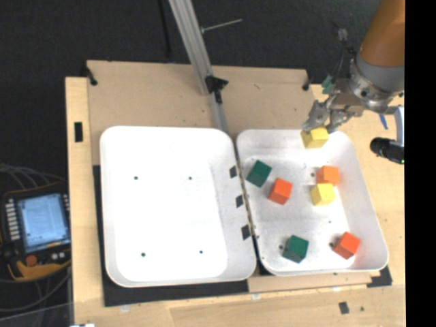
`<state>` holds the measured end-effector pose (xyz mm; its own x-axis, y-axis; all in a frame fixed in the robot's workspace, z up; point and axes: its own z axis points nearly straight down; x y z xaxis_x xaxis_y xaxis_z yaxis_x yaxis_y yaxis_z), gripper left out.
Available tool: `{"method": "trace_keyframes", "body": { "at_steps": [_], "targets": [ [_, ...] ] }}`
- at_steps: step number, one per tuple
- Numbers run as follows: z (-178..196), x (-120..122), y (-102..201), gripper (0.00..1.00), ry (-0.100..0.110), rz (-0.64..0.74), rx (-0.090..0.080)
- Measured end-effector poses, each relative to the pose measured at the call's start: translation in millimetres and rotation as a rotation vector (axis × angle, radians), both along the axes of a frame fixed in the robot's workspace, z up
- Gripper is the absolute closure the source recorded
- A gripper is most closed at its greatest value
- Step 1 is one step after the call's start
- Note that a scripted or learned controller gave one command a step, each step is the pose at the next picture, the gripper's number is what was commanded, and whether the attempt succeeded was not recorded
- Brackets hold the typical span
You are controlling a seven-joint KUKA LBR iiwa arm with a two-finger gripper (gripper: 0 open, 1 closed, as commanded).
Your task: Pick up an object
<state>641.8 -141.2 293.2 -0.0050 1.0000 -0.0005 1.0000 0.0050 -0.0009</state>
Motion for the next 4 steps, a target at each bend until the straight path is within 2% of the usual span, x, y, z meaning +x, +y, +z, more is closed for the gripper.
{"method": "trace_keyframes", "body": {
  "at_steps": [2,3,4],
  "targets": [
    [-31,-2,88,1.0,0.002,0.0,0.0],
    [-44,6,140,1.0,0.004,0.001,0.001],
    [-55,1,187,1.0,0.004,0.001,0.001]
  ]
}}
